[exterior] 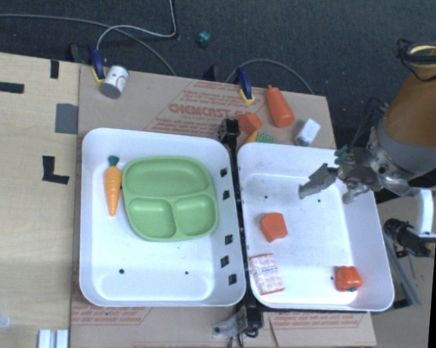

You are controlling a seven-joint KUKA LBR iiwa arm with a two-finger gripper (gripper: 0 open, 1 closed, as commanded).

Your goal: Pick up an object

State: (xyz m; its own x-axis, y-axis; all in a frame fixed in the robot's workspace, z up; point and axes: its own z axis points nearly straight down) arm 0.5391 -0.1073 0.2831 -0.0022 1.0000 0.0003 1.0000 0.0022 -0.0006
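Note:
My gripper (326, 192) hovers over the upper middle of the right bin (309, 299), open, its two dark fingers spread with nothing between them. An orange block (274, 227) lies on the bin floor below and to the left of the gripper, apart from it. A second orange-red object (348, 278) sits near the bin's lower right corner. A small red-and-white packet (266, 274) lies by the bin's lower left wall. In the left bin (93, 219), a carrot (111, 187) rests beside a green divided plate (172, 198).
Beyond the bins on the cardboard lie an orange bottle (279, 107), a white cube (309, 130), a small orange piece (249, 124) and a can (114, 81). Black clips line the divider between the bins (230, 208). Cables run along the back.

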